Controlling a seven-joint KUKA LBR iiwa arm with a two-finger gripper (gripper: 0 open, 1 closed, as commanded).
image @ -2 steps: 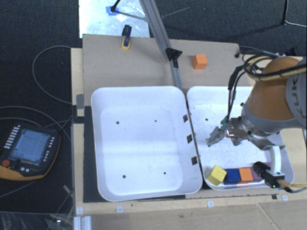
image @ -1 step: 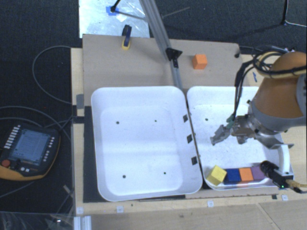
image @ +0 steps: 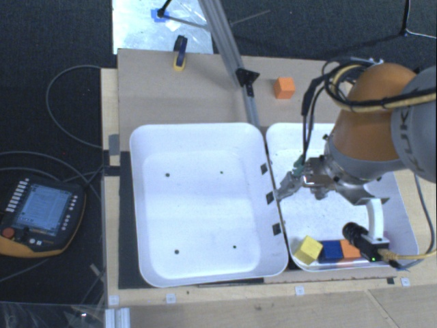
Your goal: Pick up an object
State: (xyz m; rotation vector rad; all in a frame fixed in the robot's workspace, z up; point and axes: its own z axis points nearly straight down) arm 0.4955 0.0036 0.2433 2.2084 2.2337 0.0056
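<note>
Three blocks lie together at the front edge of the right bin point(image: 293, 139): a yellow block point(image: 308, 249), a blue block point(image: 332, 251) and an orange block point(image: 349, 250). My gripper point(image: 295, 181) hangs over the left side of that bin, close to the wall between the bins and behind the blocks. It points left, and nothing shows held in it. The arm's orange band point(image: 372, 118) and wrist cover the bin's right part.
The left bin point(image: 198, 200) is bare white with a few small dark dots. An orange cube point(image: 285, 87) sits on the bench behind the right bin. A slanted metal pole point(image: 229, 50) crosses the back, beside a blue-and-yellow clamp point(image: 179, 52). A teach pendant point(image: 37, 214) lies far left.
</note>
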